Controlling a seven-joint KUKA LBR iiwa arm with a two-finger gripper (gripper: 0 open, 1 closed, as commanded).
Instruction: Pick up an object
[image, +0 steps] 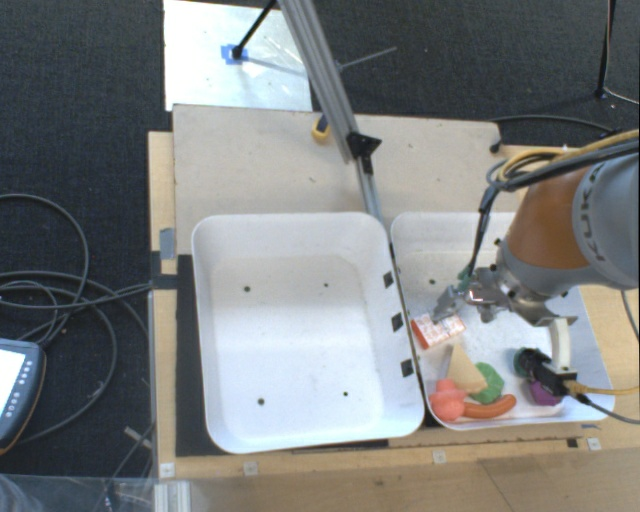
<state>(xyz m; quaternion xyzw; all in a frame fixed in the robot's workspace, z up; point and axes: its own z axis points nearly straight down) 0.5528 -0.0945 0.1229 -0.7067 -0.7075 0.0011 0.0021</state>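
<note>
White plastic forms both bins; the right bin (425, 245) is partly hidden by the grey and orange arm (570, 235) reaching in. The claw (458, 300) hangs low over a small red-and-white packet (438, 329), and whether it is open, closed or touching the packet cannot be told. The packet bears print too small to read. Near the bin's front edge lie a tan wedge (463, 369), a green piece (490, 380), an orange lump (447, 399), a red stick (490, 407) and a purple thing (543, 388), crowded together. The left bin (300, 330) sits beside it on the counter (250, 160).
</note>
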